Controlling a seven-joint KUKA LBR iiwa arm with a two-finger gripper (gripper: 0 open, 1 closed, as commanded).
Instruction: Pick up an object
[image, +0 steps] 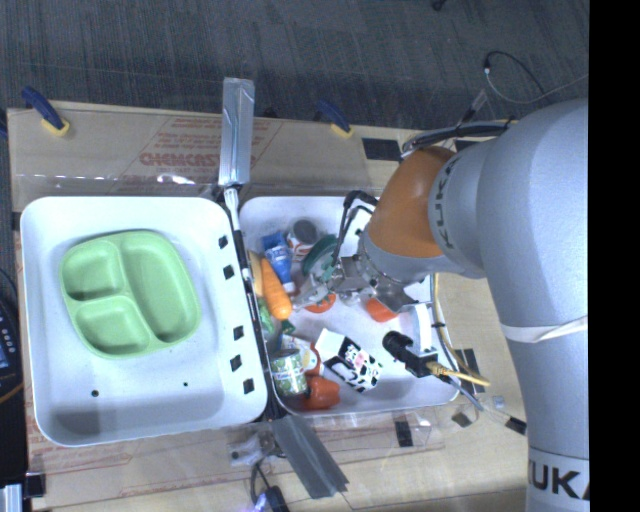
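Gripper (335, 272) down in right bin (440, 395) clutter, finger state impossible to tell, likely nearest teal object (322, 250) by orange carrot (272, 288); probably light rigid plastic, a bit slippery, best pinched across narrow middle.

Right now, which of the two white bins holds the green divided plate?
The left bin holds the green plate, which lies alone there. The right bin holds a jumble of small toys, with the gripper down among them.

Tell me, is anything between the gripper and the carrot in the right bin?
Nothing clear. The gripper sits low in the right bin, just right of the carrot. A blue item lies close behind the carrot.
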